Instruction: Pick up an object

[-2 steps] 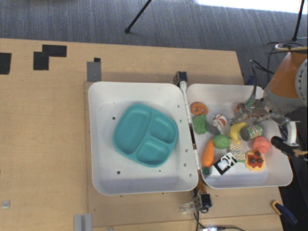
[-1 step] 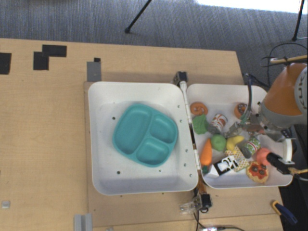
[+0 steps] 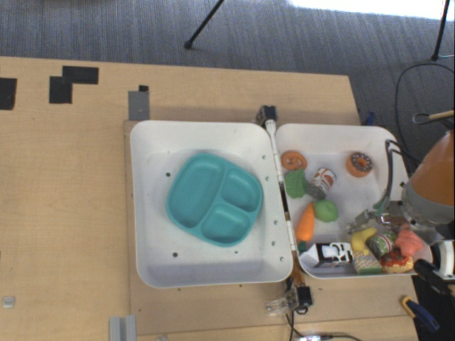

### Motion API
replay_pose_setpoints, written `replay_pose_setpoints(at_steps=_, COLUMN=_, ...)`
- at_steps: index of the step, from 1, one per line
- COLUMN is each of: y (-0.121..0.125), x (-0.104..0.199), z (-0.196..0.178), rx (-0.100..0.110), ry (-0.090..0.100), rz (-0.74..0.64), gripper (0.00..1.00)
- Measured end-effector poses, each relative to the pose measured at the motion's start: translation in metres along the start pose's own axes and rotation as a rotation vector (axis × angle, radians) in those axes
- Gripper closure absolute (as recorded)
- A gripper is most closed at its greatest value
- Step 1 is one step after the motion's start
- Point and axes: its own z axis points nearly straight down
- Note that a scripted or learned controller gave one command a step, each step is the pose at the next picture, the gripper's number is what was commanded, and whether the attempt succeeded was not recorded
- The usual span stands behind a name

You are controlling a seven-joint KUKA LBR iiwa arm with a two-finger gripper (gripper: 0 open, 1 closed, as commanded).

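The right bin [image 3: 334,142] holds several small items. Among them are an orange round piece [image 3: 293,160], a doughnut [image 3: 360,163], a small can [image 3: 321,182], a green block [image 3: 296,184], a green ball [image 3: 325,210] and a carrot [image 3: 306,224]. Along its near edge lie a black and white item [image 3: 333,253], a yellow banana [image 3: 361,240], a green can [image 3: 379,245] and a pink piece [image 3: 410,241]. My gripper [image 3: 375,221] hangs low over the bin's right near part, just above the banana and the green can. Nothing shows held in it.
The left bin [image 3: 153,261] carries a teal divided plate [image 3: 215,199]. The arm's orange band [image 3: 435,172] and grey wrist cover the right bin's right rim. A cable [image 3: 389,169] loops over that bin. The wooden bench [image 3: 64,212] stretches out to the left.
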Motion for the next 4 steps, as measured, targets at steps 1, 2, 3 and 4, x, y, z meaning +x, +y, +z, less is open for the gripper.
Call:
replay_pose_setpoints(at_steps=1, y=0.003, x=0.000, z=-0.012, rx=-0.007, ry=-0.001, rz=-0.001, gripper=1.00)
replay_pose_setpoints(at_steps=2, y=0.003, x=0.000, z=-0.011, rx=-0.006, ry=-0.001, rz=-0.001, gripper=0.00)
replay_pose_setpoints(at_steps=3, y=0.001, x=0.075, z=-0.001, rx=-0.002, ry=0.002, rz=-0.002, gripper=0.00)
replay_pose_setpoints(at_steps=4, y=0.079, x=0.065, z=0.001, rx=0.000, ry=0.002, rz=-0.004, gripper=0.00)
